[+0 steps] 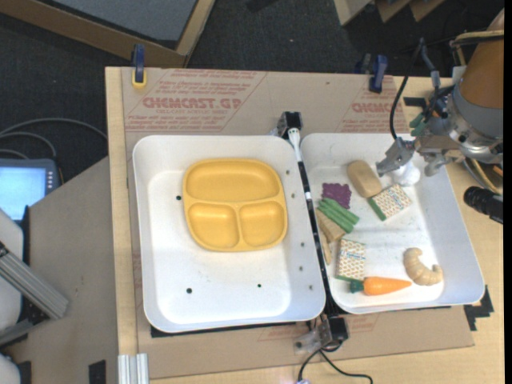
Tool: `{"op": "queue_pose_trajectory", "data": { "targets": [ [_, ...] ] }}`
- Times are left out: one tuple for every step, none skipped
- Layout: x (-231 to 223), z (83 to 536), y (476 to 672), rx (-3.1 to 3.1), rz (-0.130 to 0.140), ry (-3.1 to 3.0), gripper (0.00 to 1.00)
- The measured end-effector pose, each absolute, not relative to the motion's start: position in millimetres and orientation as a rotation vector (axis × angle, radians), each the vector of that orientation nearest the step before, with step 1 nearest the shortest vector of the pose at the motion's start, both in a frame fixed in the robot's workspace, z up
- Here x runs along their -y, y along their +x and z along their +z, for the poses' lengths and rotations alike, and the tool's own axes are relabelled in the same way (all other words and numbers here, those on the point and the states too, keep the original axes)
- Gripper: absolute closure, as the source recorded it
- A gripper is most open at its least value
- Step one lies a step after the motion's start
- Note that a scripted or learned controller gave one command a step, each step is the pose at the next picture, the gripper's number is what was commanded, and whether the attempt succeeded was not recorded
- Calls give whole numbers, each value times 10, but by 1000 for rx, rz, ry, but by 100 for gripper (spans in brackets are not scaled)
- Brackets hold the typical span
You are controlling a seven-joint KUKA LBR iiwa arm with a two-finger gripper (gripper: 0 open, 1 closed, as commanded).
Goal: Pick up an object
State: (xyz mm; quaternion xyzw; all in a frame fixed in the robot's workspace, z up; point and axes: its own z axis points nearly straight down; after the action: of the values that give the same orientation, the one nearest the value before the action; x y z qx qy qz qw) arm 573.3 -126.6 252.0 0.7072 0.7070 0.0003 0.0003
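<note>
Gripper point(404, 162) sits low over the upper part of the right bin point(456, 238), arm reaching in from the right; how it is set cannot be told from this slant, and nothing is visibly held. Nearest candidate, a tan bread-like piece point(364, 178), lies just left of it, touching or nearly touching a checkered block point(390, 202). Risk, as I judge it: a descent here could catch both pieces at once or push one aside, since they crowd each other. Risk also of clipping the bin's upper rim, which is close. Other items well spread: purple grape cluster point(336, 192), green bean-like piece point(336, 214), second checkered block point(352, 256), carrot point(384, 286), pale curved piece point(422, 266) near the lower rim. Left bin point(160, 286) carries a yellow divided plate point(235, 203), out of the way. Worktop point(200, 98) beneath is printed board, clamped at its far edge.
</note>
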Motion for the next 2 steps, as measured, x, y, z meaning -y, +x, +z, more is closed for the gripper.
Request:
{"op": "queue_pose_trajectory", "data": {
  "targets": [
    [1049,1032,6288,-2211,18,2209,0],
    [1448,930,6234,-2209,17,2209,0]
  ]
}}
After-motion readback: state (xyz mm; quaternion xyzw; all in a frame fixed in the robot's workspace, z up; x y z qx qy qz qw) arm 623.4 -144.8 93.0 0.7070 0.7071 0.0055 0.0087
